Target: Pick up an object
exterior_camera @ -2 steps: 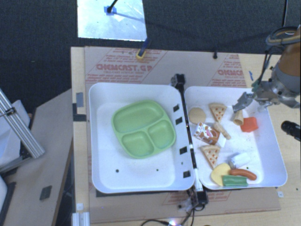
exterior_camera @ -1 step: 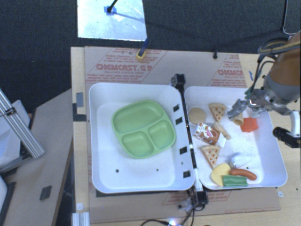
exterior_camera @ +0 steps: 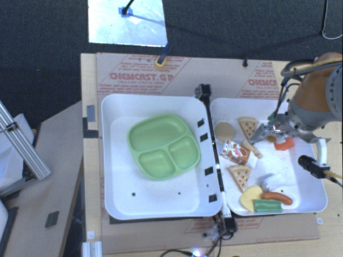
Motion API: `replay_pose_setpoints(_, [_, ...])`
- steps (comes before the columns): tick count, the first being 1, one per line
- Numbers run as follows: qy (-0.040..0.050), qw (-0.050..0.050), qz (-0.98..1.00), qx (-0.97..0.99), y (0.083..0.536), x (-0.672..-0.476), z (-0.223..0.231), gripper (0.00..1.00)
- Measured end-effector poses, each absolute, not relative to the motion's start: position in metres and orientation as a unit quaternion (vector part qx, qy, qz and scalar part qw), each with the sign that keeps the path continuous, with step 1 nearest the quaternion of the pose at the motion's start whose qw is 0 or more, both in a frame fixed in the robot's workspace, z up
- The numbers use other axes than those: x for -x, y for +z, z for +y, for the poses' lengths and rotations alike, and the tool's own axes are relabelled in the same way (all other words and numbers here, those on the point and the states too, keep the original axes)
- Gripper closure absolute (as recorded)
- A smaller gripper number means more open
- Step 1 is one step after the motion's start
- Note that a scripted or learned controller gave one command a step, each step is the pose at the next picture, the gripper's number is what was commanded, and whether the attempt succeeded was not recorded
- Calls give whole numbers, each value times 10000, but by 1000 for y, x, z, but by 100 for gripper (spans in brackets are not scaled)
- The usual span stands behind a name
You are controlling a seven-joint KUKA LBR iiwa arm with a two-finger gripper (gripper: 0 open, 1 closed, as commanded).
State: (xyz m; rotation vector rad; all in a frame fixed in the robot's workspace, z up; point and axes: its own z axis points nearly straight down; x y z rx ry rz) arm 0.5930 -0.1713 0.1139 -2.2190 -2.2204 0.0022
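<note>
Right bin: gripper low near a pizza slice; we cannot tell its fingers' state.

We see the claw in the right bin; a pizza slice lies just left of it, the divided tray farther left in the left bin.
</note>
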Motion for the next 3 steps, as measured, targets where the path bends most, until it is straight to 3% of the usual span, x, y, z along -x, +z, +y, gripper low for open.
replay_pose_setpoints(1, [-2,-5,-7074,7068,84,-594,-171,0])
replay_pose_setpoints(2, [-12,-20,-7073,7069,96,-595,-171,100])
replay_pose_setpoints(3, [-13,-19,-7086,7056,141,-601,-167,100])
